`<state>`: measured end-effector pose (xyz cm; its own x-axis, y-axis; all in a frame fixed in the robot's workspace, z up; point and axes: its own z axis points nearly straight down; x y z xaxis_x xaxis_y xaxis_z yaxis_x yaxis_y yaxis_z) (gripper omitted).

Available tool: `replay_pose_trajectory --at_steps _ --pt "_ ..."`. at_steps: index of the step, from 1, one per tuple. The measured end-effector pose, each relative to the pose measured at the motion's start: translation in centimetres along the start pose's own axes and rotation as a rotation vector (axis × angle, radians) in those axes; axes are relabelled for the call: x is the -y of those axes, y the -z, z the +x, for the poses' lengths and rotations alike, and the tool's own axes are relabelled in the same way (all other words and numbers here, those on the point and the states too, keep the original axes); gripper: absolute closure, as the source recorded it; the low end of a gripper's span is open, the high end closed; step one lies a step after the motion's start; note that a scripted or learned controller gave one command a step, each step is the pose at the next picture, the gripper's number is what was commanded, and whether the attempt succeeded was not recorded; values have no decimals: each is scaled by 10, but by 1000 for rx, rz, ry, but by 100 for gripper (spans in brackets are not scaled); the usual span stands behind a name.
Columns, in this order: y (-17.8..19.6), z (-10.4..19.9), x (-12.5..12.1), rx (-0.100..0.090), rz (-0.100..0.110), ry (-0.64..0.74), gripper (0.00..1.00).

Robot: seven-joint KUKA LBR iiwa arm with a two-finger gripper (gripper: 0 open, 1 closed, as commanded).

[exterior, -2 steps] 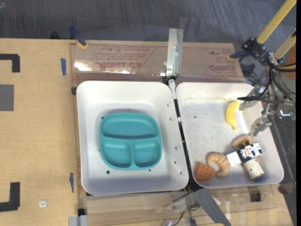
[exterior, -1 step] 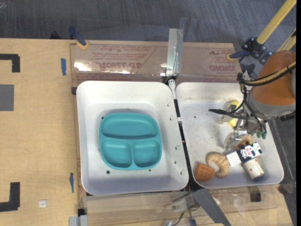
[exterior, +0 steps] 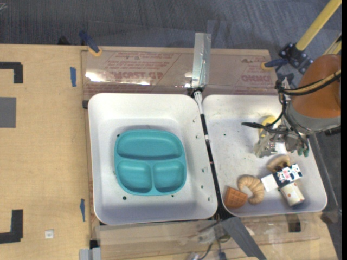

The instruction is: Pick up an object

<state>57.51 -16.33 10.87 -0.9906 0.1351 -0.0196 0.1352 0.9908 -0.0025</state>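
My gripper [exterior: 269, 145] hangs low in the right bin [exterior: 227, 129], in its upper right part. A small yellow object [exterior: 267, 121] lies just behind it, partly hidden by the wrist and cables. A tan bread-like ring [exterior: 278, 161] sits right below the gripper. Toward the front edge lie a white bottle with a blue and black label [exterior: 287, 184], a croissant [exterior: 252, 188] and an orange waffle-like wedge [exterior: 234, 197]. Whether anything is in the gripper is hidden.
The left bin [exterior: 103, 112] holds a teal divided plate [exterior: 150, 162]. A metal divider post [exterior: 201, 58] stands behind the seam between the bins. The grey arm with its orange band [exterior: 322, 88] comes in over the right rim.
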Motion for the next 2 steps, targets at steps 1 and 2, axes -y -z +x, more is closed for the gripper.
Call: replay_pose_trajectory --at_steps 1,2 --pt "-14 6 -58 -18 -1 -367 100" --pt "80 -6 -141 -10 -2 -620 100"
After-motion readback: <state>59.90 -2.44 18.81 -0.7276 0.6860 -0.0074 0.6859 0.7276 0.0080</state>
